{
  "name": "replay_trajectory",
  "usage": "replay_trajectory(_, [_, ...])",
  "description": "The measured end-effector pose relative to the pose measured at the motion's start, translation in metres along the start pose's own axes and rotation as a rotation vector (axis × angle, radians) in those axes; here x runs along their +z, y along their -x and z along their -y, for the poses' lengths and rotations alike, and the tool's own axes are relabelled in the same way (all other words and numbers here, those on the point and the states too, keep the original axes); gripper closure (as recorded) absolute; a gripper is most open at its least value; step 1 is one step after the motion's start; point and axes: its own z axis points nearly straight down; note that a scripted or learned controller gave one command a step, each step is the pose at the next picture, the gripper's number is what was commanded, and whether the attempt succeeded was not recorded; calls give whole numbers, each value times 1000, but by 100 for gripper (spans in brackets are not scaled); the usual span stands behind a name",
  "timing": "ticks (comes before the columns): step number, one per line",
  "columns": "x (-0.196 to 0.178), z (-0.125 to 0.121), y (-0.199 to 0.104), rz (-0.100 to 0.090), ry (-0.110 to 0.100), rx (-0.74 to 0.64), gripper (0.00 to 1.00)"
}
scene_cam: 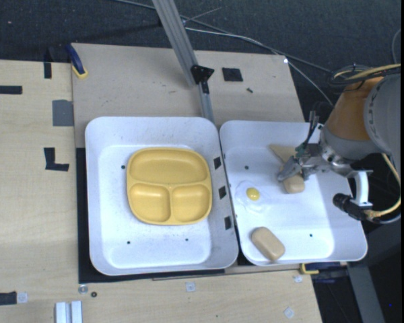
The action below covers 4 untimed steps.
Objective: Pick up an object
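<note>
A small tan rounded piece [294, 184] lies in the upper middle of the right bin [323, 241], and the claw [293, 172] is down right at it, its dark fingers touching the piece's upper side. Whether the claw is clenched on the piece or released cannot be told, since the fingertips blur into it. Just above the claw a flat tan wedge [281, 153] rests on the bin floor. To the left of the small piece, near but apart, sits a fried egg toy [253, 195], yellow yolk on a white patch. Lower in the same bin, well apart from the claw, lies a tan bread-roll shape [267, 243], tilted on a diagonal.

The arm [363, 120] comes in from the right, its orange band above the grey wrist, with cables looping beside it.

The left bin [108, 234] touches the right one along their shared edge and holds a yellow divided plate [169, 184], three compartments facing up, set near the bin's middle.

Both bins sit on the light wooden desk [27, 180], which carries dark tape marks on its left side, and a grey metal pole [178, 32] slants down to the bins' top edge
</note>
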Motion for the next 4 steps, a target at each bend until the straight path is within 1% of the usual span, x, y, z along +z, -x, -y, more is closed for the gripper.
replay_trajectory(1, [-41,-1,1,-5,-5,0,100])
replay_trajectory(2, [-101,-10,3,-4,-2,0,100])
replay_trajectory(3, [-149,-8,-7,-5,-3,-1,100])
replay_trajectory(4, [-153,-15,-53,-6,-5,-3,100])
